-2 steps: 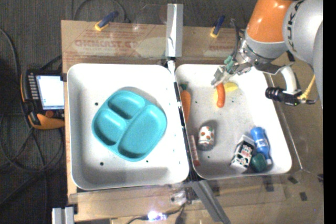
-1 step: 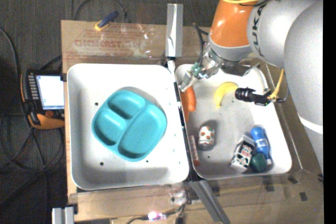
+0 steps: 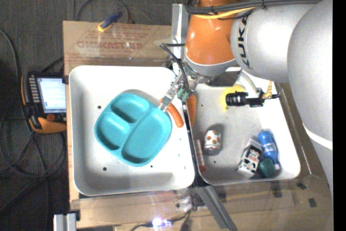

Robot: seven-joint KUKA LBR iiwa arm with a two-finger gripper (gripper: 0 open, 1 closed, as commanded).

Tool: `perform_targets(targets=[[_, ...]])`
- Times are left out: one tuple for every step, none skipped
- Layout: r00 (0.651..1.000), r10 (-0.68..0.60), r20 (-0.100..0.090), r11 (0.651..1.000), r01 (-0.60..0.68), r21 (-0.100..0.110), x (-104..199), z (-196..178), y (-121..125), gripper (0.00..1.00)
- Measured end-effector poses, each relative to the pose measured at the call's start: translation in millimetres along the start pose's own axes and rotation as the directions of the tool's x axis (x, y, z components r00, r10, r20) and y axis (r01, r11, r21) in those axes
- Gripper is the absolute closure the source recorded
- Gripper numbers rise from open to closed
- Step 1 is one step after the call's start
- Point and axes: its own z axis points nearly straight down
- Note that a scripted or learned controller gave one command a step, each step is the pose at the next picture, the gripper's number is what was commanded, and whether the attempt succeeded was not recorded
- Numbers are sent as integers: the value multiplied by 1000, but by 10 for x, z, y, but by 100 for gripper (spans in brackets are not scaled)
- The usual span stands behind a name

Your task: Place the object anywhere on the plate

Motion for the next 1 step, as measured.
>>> perform_targets(targets=[[1000,1,0,1000,-1,0,-5,0,-6,0]])
